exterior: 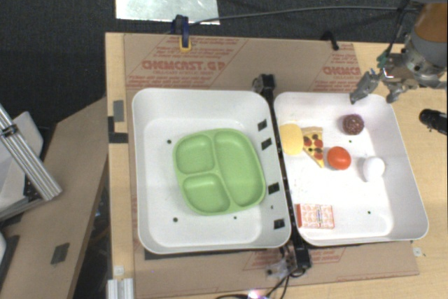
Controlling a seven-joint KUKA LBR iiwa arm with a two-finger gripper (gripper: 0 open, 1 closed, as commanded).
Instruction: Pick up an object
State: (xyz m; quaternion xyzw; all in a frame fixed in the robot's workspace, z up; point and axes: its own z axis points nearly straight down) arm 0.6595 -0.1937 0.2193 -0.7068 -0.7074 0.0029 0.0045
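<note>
On the worktop (pixel 392 171) I see two white bins side by side. Left bin (pixel 150 150) holds a green tray (pixel 218 170) with three sections, lying flat near the middle. Right bin (pixel 399 213) holds the loose items: a yellow piece (pixel 290 138) near the left wall, a pizza slice (pixel 314 145) touching it on its right, a red ball (pixel 339 158) just beside the slice's tip, a dark red round piece (pixel 353 124) up near the far wall, a white egg shape (pixel 372 167) right of the ball, and a small patterned packet (pixel 316 216) apart from the rest, towards the near wall.

My arm (pixel 428 24) comes in at the upper right, and the jaws (pixel 379 89) hang over the far right corner of the right bin, above and right of the dark round piece. Their two fingers look spread apart with nothing between them. No item is touched by them; all lie on the bin floor.
</note>
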